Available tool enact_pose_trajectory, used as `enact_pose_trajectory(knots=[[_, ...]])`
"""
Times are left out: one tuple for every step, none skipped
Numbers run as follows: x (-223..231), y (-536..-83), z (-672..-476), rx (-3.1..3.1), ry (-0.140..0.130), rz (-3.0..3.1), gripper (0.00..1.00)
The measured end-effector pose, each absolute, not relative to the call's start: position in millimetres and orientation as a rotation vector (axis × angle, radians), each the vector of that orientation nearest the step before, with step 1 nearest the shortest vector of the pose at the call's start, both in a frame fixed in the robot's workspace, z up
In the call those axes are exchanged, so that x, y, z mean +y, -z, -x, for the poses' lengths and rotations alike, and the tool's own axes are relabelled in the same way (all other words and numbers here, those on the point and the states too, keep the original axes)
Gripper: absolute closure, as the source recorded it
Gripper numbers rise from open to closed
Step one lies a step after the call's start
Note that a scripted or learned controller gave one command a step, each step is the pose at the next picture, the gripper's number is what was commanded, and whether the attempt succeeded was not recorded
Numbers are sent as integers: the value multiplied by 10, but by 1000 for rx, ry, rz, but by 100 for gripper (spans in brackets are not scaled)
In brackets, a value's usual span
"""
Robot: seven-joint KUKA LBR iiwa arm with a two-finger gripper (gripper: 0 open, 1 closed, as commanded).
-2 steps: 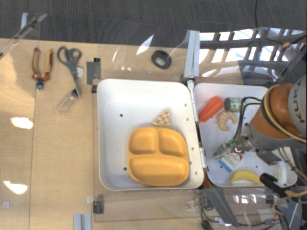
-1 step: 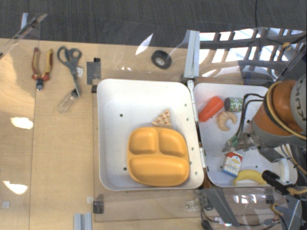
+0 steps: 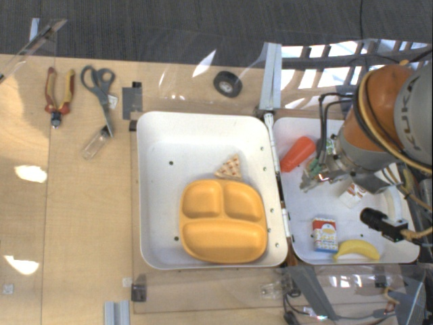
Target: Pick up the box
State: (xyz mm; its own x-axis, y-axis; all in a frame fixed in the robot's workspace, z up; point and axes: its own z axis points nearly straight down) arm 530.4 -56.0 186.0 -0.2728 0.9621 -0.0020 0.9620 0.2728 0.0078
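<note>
The arm (image 3: pixel 392 114) is grey with a broad orange band, dark lettering on its shell, and black cables looping beside that band.

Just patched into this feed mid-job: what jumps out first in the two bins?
The big yellow three-compartment plastic tray dominates the left white bin, with a small waffle-patterned wedge just behind it. In the right white bin, the grey arm's pincer hovers beside an orange carrot-shaped toy, while the small red-and-white box sits near the front edge next to a yellow banana.

Bench (image 3: pixel 67 215): 2 bins (image 3: pixel 155 181), pliers (image 3: pixel 57 95), scissors (image 3: pixel 100 90).
</note>
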Motion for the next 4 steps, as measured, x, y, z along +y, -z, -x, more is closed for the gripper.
enact_pose_trajectory(knots=[[-561,-1858,-5302,2502,-7,-1890,0],[-1073,-1003,-4986,2491,-3,-1909,0],[-1033,-914,-4926,2317,-18,-2102,0],[-952,-914,-4928,2127,-16,-2284,0]])
